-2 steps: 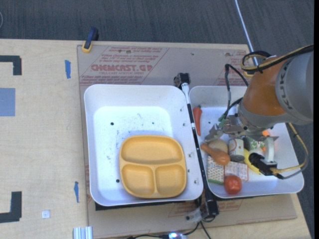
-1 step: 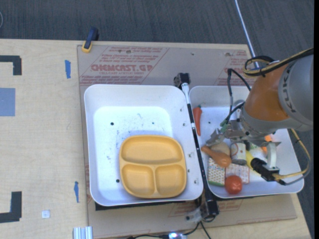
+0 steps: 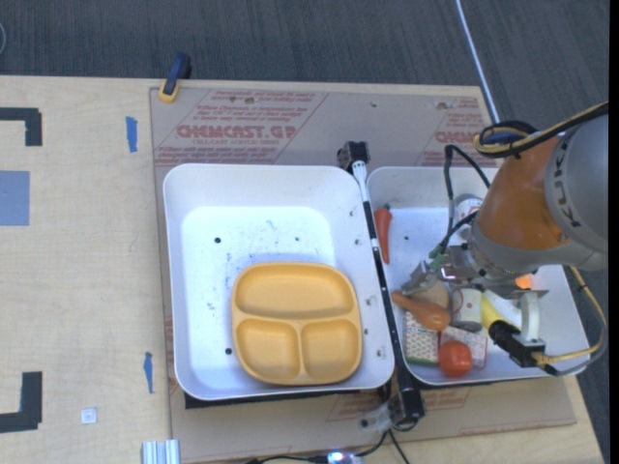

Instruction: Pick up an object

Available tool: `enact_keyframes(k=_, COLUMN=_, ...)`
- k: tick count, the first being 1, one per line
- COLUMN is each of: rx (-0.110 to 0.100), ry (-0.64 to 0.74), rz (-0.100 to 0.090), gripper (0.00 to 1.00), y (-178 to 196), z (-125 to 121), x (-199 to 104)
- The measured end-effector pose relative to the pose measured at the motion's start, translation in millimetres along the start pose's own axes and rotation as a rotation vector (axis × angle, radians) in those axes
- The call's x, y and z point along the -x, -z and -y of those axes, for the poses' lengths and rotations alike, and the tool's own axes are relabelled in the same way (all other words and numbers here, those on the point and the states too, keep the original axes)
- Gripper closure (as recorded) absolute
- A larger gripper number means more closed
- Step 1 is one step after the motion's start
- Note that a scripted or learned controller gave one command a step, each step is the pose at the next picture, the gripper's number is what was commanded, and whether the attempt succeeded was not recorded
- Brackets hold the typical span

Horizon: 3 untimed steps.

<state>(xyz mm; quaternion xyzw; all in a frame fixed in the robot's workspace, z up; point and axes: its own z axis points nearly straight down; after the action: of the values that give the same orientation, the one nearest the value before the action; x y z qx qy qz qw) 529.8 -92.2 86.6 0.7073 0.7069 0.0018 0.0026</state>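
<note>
Arm bent downward, tool low

Small toys lie jumbled in the right bin: carrot, tomato.

A robotics lab: a grey-and-orange arm over two white bins on a taped plywood bench, loose cables, grey carpet
</note>
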Motion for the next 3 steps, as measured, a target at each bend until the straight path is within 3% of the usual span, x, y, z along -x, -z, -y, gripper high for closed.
enact_keyframes(k=1, rx=0.018, ry=0.003, rz=0.005, gripper=0.00, y=2, z=27, x=12)
enact_keyframes(k=2, rx=0.023, ry=0.002, rz=0.007, gripper=1.00, y=12, z=25, x=12)
enact_keyframes(k=3, rx=0.022, ry=0.003, rz=0.007, gripper=0.00, y=12, z=25, x=12)
